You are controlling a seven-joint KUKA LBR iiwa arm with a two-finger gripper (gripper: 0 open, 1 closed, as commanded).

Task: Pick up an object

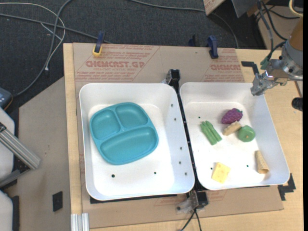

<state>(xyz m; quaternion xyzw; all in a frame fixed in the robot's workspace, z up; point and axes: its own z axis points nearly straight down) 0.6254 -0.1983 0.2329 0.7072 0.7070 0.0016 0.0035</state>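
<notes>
The right bin (pixel 207 93) holds several toy foods: a purple grape bunch (pixel 232 115), a tan piece (pixel 231 128) just below it, a green apple (pixel 246 134), a green bean bundle (pixel 210 132), a yellow cheese wedge (pixel 221 172) and a tan cone-like piece (pixel 262 162). My gripper (pixel 258 88) hangs above the bin's far right corner, up and to the right of the grapes, with nothing seen in it.
The left bin (pixel 91 95) carries a teal divided plate (pixel 124 133). Blue clamps (pixel 99 42) (pixel 212 46) pin the cardboard base at the back. A black divider (pixel 183 124) runs between the bins. Cables lie on the dark floor behind.
</notes>
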